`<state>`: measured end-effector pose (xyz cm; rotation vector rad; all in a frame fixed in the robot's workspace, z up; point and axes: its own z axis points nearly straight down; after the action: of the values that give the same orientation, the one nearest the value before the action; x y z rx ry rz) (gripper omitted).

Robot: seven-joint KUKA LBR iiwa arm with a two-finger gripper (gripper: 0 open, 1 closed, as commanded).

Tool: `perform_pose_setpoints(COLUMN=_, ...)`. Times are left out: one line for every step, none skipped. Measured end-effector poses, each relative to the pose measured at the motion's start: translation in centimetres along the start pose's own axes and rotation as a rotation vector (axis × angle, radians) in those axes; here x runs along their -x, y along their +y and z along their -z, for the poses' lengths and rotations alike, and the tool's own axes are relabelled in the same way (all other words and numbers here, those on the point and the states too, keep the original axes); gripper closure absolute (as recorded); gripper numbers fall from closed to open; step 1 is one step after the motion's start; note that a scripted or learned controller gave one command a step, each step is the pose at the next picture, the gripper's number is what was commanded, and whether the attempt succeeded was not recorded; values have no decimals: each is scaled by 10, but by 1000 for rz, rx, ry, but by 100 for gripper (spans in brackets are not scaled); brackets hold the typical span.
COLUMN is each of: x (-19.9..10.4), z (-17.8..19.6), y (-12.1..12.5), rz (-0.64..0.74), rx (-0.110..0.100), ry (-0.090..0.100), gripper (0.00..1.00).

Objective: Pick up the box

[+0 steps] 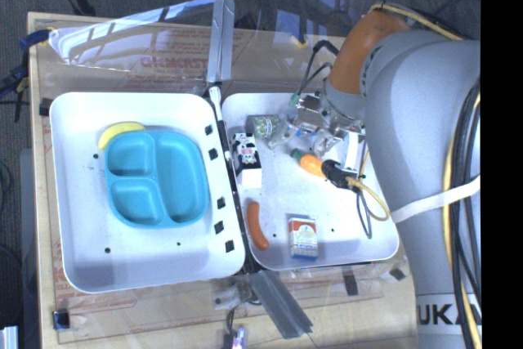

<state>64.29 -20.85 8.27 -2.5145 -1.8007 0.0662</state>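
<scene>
Leftward, your left bin [73, 249] holds a blue 3-compartment tray [157, 178] over a yellow item [119, 131]. Your right bin [359, 245] holds a sausage [257, 225], the box [303, 237] near its front edge, a carrot [310, 164], and the gripper [313, 131], finger state unclear.

The yellow item [121, 131] in the left bin [73, 249] lies mostly hidden under the blue divided tray [157, 177]; a curved edge is all that shows, too little to name it. The gripper [313, 129] sits in a tangle of metal and cable above the right bin [372, 245], so its fingers cannot be made out. The small item [264, 127] beside it is blurred (greenish, with a pale sheen). The print on the box [303, 237] is too small to read. The arm [425, 143] is cut off at the right and bottom edges.
</scene>
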Motion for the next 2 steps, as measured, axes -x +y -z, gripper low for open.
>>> perform_pose_setpoints(x=10, z=5, y=-60, rz=157, rx=61, ry=2, gripper=0)
perform_pose_setpoints(x=24, z=1, y=-129, rz=148, rx=64, ry=3, gripper=0)
